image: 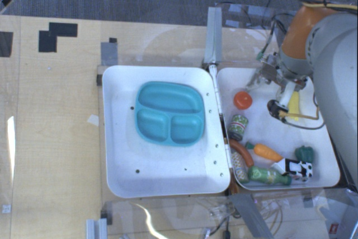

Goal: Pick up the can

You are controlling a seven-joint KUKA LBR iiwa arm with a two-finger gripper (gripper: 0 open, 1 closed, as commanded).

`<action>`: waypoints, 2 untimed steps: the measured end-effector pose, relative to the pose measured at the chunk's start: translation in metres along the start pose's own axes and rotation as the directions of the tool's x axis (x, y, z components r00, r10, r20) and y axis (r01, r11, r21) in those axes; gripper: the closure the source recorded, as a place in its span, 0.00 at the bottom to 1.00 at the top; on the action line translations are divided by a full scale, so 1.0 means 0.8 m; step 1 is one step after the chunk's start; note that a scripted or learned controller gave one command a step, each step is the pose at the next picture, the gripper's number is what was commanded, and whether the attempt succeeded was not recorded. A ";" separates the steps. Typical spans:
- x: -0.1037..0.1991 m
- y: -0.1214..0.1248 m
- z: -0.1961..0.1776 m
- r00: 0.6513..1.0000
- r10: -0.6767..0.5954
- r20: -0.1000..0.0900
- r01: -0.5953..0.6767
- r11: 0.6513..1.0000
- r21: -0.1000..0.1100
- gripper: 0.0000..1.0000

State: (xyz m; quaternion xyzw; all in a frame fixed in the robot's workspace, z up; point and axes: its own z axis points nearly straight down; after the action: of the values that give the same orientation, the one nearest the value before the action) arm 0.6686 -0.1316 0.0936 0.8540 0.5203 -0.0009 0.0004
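Note:
The can [238,127], small with a green and white label, is in the right bin [330,176] against its left wall, tilted. My gripper [268,76] hangs over the back of that bin, up and to the right of the can and well apart from it. The grey arm with its orange band [302,31] reaches in from the right and hides the bin's back right corner.
An orange-red round thing [243,100] lies just behind the can. A carrot [267,151], a sausage [241,154], a green bottle [267,176], a black and white carton [299,169] and a green toy [305,154] crowd the front. A yellow piece [294,103] lies under the wrist. The left bin [120,176] holds a blue divided plate [169,113].

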 end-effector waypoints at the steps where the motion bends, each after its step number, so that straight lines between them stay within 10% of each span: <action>1: 0.018 -0.011 0.007 1.000 -0.011 0.007 0.011 1.000 -0.004 0.00; 2: 0.006 -0.077 0.007 0.999 0.052 -0.006 -0.052 0.999 -0.007 0.00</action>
State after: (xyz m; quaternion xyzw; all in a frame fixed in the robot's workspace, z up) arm 0.6159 -0.0991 0.0884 0.8671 0.4981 0.0034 0.0021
